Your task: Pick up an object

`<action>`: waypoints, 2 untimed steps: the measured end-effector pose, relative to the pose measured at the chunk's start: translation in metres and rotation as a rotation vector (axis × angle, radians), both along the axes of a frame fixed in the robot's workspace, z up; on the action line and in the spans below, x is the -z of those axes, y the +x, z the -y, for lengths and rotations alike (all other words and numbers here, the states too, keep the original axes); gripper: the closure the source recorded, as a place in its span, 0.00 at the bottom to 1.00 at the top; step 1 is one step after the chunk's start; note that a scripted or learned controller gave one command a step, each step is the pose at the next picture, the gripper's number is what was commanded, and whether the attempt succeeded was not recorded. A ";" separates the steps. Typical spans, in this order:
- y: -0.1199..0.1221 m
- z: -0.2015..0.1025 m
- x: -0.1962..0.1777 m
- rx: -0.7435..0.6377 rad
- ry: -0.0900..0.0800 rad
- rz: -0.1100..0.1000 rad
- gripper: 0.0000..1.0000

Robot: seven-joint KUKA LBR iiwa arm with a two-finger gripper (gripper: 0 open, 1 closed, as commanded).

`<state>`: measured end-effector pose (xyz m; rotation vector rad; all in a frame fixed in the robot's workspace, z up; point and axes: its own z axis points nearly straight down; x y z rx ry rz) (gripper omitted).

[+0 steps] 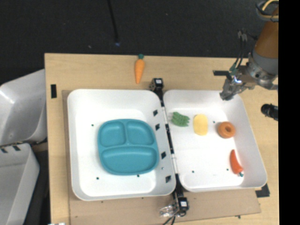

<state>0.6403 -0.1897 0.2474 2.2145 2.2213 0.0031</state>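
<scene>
The fingers [228, 93] hang over the right shallow white plastic bin's [212, 178] far rim; open or closed, I cannot tell. A ring-shaped orange-brown doughnut [226, 130] lies near, below them.

My pale wooden worktop [103, 71] sits against dark, black floor [140, 18]. To its left I see a white plastic housing [21, 109].

Even, fairly bright overhead light washes the 2 white bins [206, 177] almost to glare, leaving only faint soft shadows beside the teal plate [127, 146], while the surroundings beyond the bench [93, 67] fall to near black and the whole frame looks slightly soft and grainy.
</scene>
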 end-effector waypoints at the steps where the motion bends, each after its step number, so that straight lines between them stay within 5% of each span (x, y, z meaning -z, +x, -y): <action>1: -0.024 -0.050 -0.010 -0.002 0.003 -0.003 1.00; 2: -0.053 -0.092 -0.009 -0.001 0.002 -0.006 1.00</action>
